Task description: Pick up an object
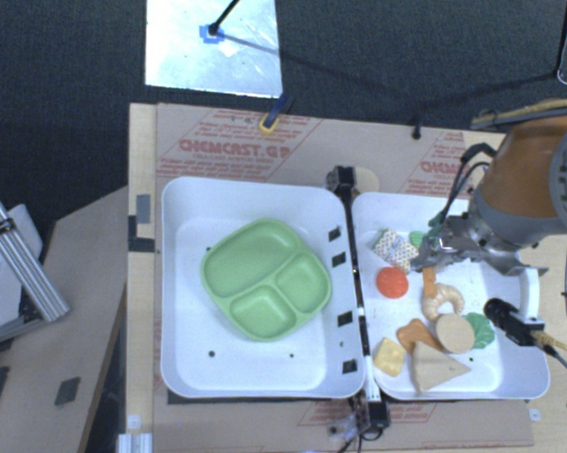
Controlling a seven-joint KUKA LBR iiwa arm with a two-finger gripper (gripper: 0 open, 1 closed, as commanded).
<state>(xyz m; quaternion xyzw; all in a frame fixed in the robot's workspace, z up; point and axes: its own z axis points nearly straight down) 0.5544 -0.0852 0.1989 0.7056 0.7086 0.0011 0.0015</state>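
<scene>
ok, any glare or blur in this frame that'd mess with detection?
Camera view: bright glare on the shiny sheet at top; left bin and right bin near blown-out white; food items slightly soft; end effector dark, edges hard to resolve; green tray evenly lit.

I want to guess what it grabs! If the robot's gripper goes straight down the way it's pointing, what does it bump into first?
Probably the croissant-shaped toy, which lies just under the gripper in the right bin. The red ball sits slightly to its left. Depth is hard to judge from this slanted view, so that's a best guess.
</scene>
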